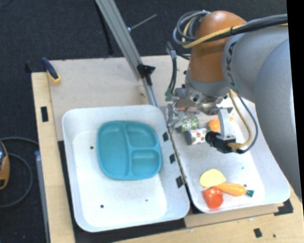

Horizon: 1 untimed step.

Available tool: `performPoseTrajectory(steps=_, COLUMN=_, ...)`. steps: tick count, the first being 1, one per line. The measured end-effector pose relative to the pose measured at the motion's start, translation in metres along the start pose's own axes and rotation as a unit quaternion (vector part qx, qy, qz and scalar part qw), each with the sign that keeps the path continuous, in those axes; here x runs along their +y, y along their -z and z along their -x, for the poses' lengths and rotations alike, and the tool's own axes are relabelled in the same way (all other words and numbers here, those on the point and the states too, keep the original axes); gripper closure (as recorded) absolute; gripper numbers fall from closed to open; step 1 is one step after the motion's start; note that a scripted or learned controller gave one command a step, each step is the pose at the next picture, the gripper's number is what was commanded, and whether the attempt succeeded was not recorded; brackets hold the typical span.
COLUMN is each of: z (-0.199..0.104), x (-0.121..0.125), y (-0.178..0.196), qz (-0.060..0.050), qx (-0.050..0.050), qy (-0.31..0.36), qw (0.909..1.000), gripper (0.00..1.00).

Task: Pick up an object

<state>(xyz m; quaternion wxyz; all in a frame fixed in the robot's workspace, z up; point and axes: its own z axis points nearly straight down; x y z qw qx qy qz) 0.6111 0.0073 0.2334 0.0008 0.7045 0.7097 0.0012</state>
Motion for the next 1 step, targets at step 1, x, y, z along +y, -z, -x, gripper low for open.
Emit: performPoseTrajectory(steps=1, z=-0.0434, x=0.0217, y=0.0122, qz=0.000, qx=0.000, qy=0.000, qw=1.0000, gripper=1.00)
